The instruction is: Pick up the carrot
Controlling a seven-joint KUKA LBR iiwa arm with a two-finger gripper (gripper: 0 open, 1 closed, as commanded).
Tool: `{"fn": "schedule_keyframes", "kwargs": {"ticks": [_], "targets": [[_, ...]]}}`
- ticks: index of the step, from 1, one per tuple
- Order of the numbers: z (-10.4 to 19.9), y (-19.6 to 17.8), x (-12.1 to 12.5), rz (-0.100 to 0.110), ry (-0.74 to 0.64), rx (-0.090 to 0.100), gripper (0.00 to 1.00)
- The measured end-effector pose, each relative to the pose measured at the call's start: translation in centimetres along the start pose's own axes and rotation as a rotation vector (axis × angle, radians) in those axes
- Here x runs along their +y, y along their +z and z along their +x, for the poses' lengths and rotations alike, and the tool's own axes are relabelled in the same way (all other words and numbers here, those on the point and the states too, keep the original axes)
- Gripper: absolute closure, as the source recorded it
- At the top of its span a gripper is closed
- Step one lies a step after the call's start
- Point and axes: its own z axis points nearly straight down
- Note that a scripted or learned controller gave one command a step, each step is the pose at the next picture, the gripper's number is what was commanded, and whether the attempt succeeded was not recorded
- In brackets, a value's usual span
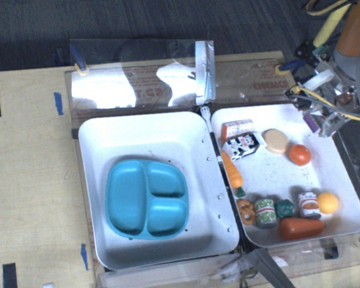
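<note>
While the end effector point(328, 104) hangs at the upper right of the view, over the two o'clock corner of the right bin point(352, 187), cables and shadow hide its tips and I cannot tell whether it is open or closed; nothing is visibly gripped. The carrot point(232, 170) lies in the right bin at about nine o'clock, pressed along the left wall, its length running roughly twelve to six, with the green end toward six.

That placement is the main hazard, as I judge it. A descent there leaves little room between carrot and wall, so one side of the end effector could land on the rim or on the divider between the bins and stall the grasp. Just above the carrot, at its twelve o'clock, sits a black-and-white cow-patterned carton point(241, 146), with a red-and-white carton point(237, 129) beyond; a pretzel point(245, 208) lies at its six o'clock. A slightly misplaced close could catch one of these instead, or shove the carrot along the wall.

The carrot's tapered, smooth shape may also slip out if pinched near the thin end. The left bin point(104, 141), holding a blue divided plate point(147, 198), sits well apart from the arm.
</note>
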Motion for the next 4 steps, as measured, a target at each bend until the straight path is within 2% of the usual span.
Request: {"fn": "schedule_keyframes", "kwargs": {"ticks": [1,2,3,4], "targets": [[-3.9,5.3,-4.7,0.007,0.021,-0.007,1.0],[-1.3,1.3,-2.1,0.002,0.094,0.001,1.0],[2.3,0.5,0.6,0.003,0.079,-0.001,1.0],[1.0,-0.2,5.1,0.0,0.066,0.0,1.0]]}}
